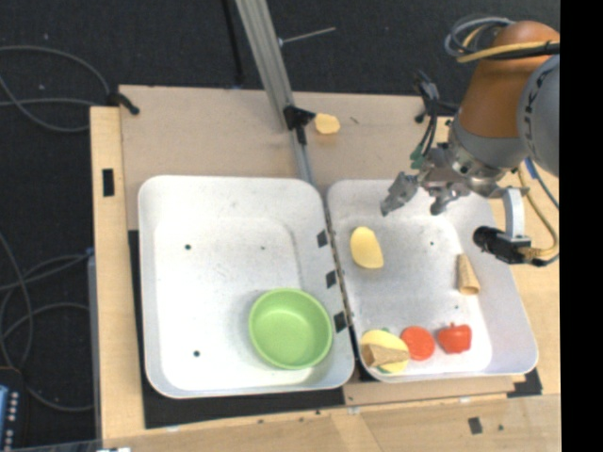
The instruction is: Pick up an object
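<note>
Left bin: green bowl | right bin: toy foods | hand: fingers spread, holding nothing

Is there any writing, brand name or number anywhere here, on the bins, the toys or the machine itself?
No readable text, number or sign.
Green bowl: plain, no marking.
White bins: just small dark specks, not letters.
Arm's orange band: no lettering visible.
Toy foods in the right bin, such as the red one: unmarked.

My arm reaches in from the right, wrist bent down; my claw hangs with both fingers spread apart, nothing between them.
</note>
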You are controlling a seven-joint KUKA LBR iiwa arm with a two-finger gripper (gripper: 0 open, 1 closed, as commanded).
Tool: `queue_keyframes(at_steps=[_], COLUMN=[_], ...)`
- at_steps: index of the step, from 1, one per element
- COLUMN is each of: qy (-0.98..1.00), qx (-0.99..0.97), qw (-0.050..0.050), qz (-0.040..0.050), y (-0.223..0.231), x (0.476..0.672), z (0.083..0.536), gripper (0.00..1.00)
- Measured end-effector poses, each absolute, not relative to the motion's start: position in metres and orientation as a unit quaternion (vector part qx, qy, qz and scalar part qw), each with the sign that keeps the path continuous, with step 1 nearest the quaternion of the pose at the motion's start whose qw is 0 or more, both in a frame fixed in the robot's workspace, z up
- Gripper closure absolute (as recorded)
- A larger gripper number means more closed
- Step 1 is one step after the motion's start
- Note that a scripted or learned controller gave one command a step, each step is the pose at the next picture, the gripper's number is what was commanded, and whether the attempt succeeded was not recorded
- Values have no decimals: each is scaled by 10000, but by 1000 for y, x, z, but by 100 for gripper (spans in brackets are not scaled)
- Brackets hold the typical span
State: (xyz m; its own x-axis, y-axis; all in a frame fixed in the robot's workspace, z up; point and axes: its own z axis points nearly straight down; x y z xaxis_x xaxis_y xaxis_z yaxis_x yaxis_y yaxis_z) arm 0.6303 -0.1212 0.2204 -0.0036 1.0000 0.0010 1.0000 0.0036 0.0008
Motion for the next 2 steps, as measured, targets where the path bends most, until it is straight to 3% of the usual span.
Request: queue_keyframes(at_steps=[1, 2], qy=[-7084, -7082], qx=[-7058, -7060], qw=[1, 10], qz=[-7, 25], y=[-121, -115], x=[630, 629], z=[220, 161], gripper=[0, 0])
